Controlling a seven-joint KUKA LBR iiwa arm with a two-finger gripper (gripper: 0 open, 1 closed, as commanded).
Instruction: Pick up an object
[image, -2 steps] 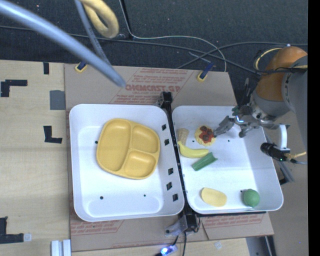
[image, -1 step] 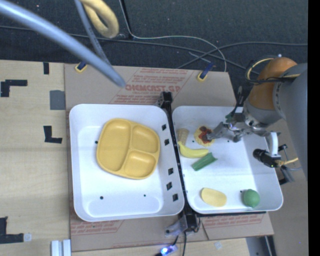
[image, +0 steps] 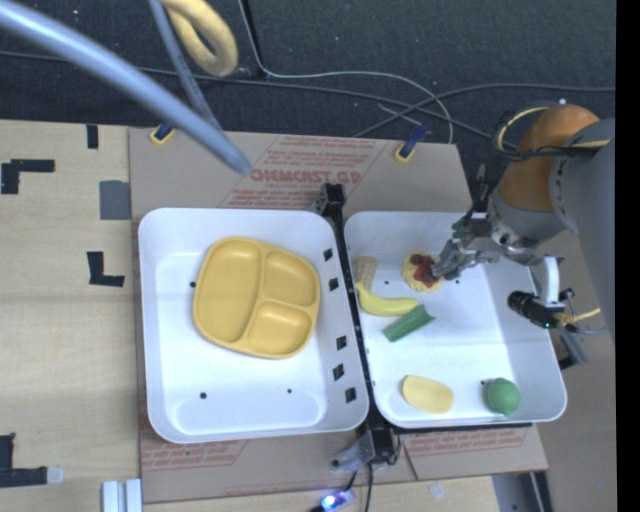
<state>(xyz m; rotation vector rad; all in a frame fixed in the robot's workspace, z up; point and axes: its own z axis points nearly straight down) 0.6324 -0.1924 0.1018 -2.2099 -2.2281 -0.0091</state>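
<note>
A: So, where does the arm (image: 560, 170) sit in this frame?

B: It reaches in from the right, grey with the orange band above the wrist. The gripper (image: 447, 262) is low over the right bin (image: 500, 330), at the upper middle part of that bin.

A: Is anything under it?

B: A small piece of toy food (image: 420, 272), yellow and red, lies right at the gripper's tip. They look to be touching or very nearly so. Contact cannot be confirmed from this angle.

A: Fingers wide or narrow?

B: Cannot tell. The tip is dark and small in the view, and no item is seen clearly between the fingers, so no hold is recorded.

A: Other contents of the right bin?

B: A banana (image: 385, 302) lies left of centre, with a green block (image: 407, 323) just beside it on the lower right, apparently touching. A pale tan piece (image: 365, 270) sits near the bin's left wall, above the banana. A yellow lemon-like piece (image: 427, 394) lies near the front edge, and a green round fruit (image: 502, 396) sits in the front right corner, well apart from the gripper.

A: Left bin?

B: The left bin (image: 170, 330) holds a yellow divided plate (image: 256, 297) with three compartments, lying flat, upper centre.

A: Surroundings?

B: Both bins rest on a cardboard sheet (image: 300, 165) on the bench.
</note>
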